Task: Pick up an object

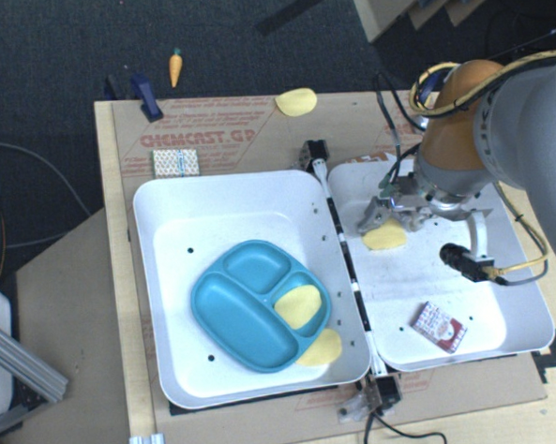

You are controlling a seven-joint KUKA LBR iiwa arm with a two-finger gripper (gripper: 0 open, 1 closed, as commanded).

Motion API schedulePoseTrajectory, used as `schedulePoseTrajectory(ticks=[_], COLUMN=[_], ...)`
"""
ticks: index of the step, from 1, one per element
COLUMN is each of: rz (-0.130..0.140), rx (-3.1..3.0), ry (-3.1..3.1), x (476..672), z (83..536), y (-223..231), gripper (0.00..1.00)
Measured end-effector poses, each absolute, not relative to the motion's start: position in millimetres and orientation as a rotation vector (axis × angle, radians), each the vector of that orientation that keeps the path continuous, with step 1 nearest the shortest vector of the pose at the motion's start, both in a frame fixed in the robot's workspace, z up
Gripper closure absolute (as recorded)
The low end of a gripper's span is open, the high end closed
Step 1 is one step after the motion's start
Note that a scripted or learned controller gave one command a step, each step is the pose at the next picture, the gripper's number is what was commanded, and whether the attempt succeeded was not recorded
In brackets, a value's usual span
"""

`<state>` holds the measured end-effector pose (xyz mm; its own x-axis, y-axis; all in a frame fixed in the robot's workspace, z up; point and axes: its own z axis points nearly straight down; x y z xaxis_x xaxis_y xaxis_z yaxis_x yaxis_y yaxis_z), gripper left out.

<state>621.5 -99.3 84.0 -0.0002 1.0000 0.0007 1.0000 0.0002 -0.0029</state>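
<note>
Yellow piece (pixel 385 238) lies flat in the right bin (pixel 519 328), up near its far-left part, and the pincer (pixel 397 211) hovers right over it, low and close. How wide the pincer stands I cannot tell from this slant, and nothing shows as held. To do this well, I'd judge it wants to straddle the piece squarely, drop until it nearly meets the bin floor, then close gently so the piece doesn't squirt out sideways. Red packet (pixel 438 326) sits well apart toward the near side; blue tray (pixel 237 313) rests in the left bin (pixel 165 223).
</note>
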Motion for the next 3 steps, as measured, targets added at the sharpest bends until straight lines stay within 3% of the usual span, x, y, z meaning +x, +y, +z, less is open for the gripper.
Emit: schedulePoseTrajectory(ticks=[1, 2, 3], rz=[-0.006, 0.001, 0.002], rx=[-2.224, -2.221, -2.221], ry=[-2.224, -2.22, -2.218], x=[623.8, 583.4, 550.7], z=[96.9, 128.4, 116.4], y=[-99.1, -104.9, -120.0], gripper=[1.0, 1.0, 1.0])
